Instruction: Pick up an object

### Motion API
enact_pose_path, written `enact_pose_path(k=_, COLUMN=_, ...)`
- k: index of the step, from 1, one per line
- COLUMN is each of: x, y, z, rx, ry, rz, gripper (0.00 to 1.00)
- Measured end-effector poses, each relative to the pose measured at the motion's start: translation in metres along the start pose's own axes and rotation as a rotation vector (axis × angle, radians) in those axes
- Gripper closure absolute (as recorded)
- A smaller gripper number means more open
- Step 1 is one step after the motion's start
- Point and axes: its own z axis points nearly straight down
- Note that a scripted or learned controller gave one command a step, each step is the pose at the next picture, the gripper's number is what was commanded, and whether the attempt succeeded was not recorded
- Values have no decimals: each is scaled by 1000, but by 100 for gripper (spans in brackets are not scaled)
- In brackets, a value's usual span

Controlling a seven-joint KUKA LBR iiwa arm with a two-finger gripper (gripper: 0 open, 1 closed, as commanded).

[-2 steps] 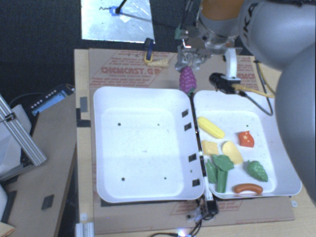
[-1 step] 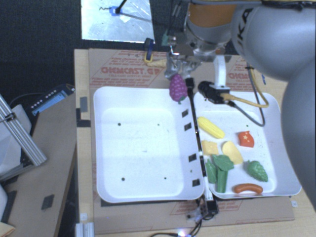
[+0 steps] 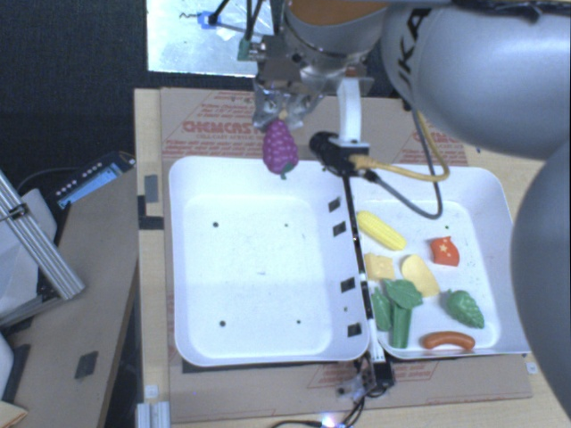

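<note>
The pincer hangs over the far rim of the left bin, clamped on the stem end of one purple grape bunch. The bunch hangs clear of the bin floor, its long axis close to vertical: the broad end sits up at the fingers and the narrower tip points down toward the bin's back edge.

The grey arm enters from the right, its orange band just above the wrist. A yellow cable loops from a black fitting near the divider between the bins.

The right bin holds eight toy foods, one of each unless noted:
- one corn cob, lying aslant
- two pale yellow pieces, side by side
- one red piece
- two dark green vegetables, overlapping near the divider
- one leafy green piece
- one sausage, along the near rim

Both bins rest on a cardboard sheet covering the surface.
</note>
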Motion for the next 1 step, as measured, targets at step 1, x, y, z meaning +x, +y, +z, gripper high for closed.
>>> enact_pose_path(k=1, x=22, y=-33, z=-24, rx=5, ry=-4, rz=6, gripper=100)
